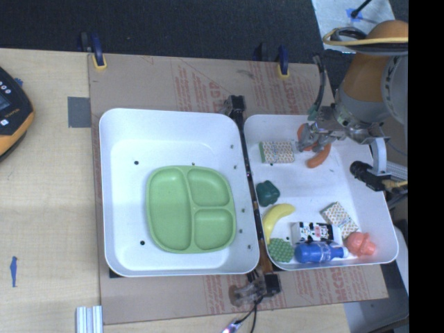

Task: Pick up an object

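My gripper (316, 139) hangs low over the back of the right bin (309, 186), reaching in from the right. Directly under and around it lies an orange, carrot-like piece (319, 159); a second bit of orange peeks out at the gripper's left side. I cannot make out whether that piece is touched or held. Left of the gripper lies a patterned packet (277, 151). Further forward in the same bin are a dark green lump (266, 191), a yellow banana (276, 217), a black-and-white box (312, 231), a blue bottle (318, 254), another patterned packet (340, 217) and a pink object (359, 243).
The left bin (114, 186) holds a green divided plate (189, 208). A green dotted round thing (281, 250) sits at the right bin's front left. A yellow-and-black device (10, 116) lies at the bench's left edge. Blue clamps (282, 57) grip the board's back edge.
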Robot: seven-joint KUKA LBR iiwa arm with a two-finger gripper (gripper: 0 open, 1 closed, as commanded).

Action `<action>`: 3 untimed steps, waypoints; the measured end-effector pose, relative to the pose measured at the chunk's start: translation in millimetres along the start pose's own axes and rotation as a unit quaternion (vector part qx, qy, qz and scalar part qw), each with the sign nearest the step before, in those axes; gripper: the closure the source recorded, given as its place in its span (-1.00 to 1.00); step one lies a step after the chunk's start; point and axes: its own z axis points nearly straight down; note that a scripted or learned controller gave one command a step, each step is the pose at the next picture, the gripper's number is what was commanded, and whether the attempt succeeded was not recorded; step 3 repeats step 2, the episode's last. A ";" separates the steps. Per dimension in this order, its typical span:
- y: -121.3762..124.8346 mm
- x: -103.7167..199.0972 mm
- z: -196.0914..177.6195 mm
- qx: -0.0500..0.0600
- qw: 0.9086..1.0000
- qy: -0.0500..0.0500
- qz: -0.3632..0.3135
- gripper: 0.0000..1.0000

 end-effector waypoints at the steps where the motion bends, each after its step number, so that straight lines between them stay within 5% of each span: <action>1: -2.3 57.1 -43.5 -0.002 1.000 0.000 0.000 1.00; 2: -52.1 90.2 -72.6 -0.001 1.000 0.000 0.000 1.00; 3: -52.1 90.2 -72.6 -0.001 1.000 0.000 0.000 1.00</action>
